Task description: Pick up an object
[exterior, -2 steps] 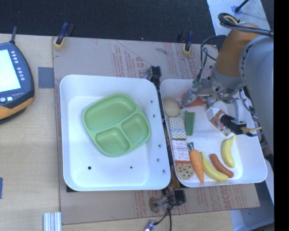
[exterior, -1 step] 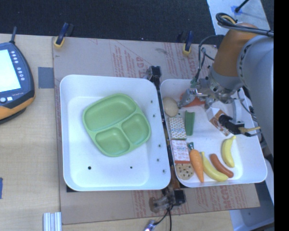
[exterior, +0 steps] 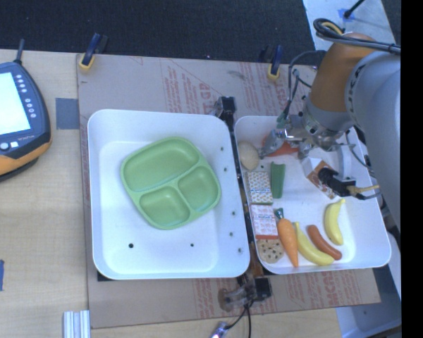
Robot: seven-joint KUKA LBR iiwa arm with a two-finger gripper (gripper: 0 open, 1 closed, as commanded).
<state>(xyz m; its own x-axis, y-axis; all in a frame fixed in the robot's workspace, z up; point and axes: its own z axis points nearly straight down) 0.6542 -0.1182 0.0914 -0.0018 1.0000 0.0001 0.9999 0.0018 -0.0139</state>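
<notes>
Along the near edge of the right bin: one orange carrot, two yellow bananas, one reddish sausage. Left of these, three small printed packets in a column, a cracker-like one nearest. Farther in, one dark green wedge and one pale round piece, just below and left of the pincer. Pincer low over the bin's far end, beside an orange-red item; opening and hold impossible to tell. In the left bin, one light green three-compartment plate. Far left on the worktop, one pendant.
</notes>
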